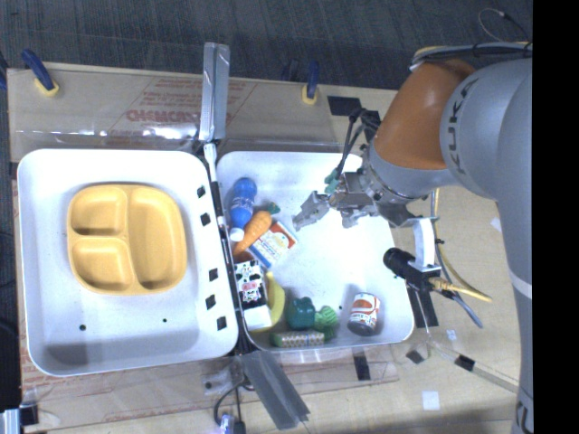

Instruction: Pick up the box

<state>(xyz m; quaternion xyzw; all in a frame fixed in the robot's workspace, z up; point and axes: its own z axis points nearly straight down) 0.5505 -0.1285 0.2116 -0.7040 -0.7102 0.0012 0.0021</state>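
Note:
In the right bin (380, 242), a small orange and white box (277, 243) lies flat near the left wall. An orange carrot (255, 228) rests against its upper left edge. My gripper (308, 209) hangs just right of and above the box, pointing down and left toward it. Its fingers are open, with nothing between them and not touching the box. A second box with a black and white cow pattern (251, 287) lies along the left wall below the first.
A blue bottle (242, 196) lies above the carrot. Along the bin's front are a banana (276, 304), a green toy (305, 314), a green cob (298, 339) and a small can (364, 313). The left bin (36, 315) holds a yellow divided tray (127, 238).

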